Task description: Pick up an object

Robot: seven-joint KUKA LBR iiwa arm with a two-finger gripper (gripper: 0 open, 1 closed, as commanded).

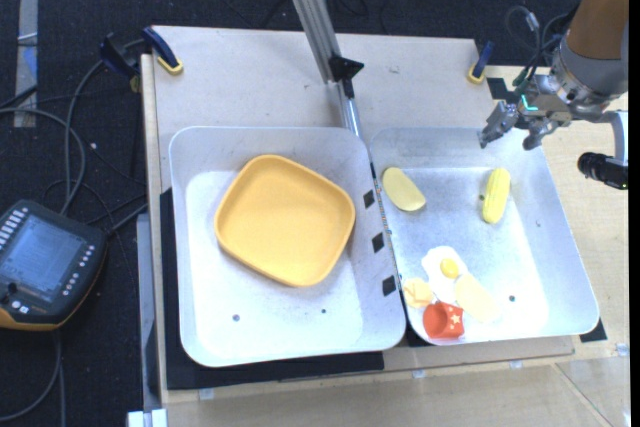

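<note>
Dark floor strewn with cables surrounds my pale tabletop [300,75], which carries two shallow white bins side by side. From here I see the left bin [200,315] taken up mostly by a yellow square plate [285,218], lying flat near its middle. A grey metal pole [310,0] slants down from the far side and ends just above the divide between the bins. On the floor at the far left lies a control pendant [42,260] with its screen up.

Over the far right corner of the right bin [560,245], the arm [600,25] reaches in, and its hand [512,128] hangs above the bin's far rim with nothing between its fingers; I cannot tell how far they are parted.

Within the right bin, a yellow corn cob [495,194] lies nearest the hand, just on its near side. A pale yellow wedge [403,189] sits further left by the divider. A heap of small toy foods [447,293] lies at the near edge, well apart from the hand.
</note>
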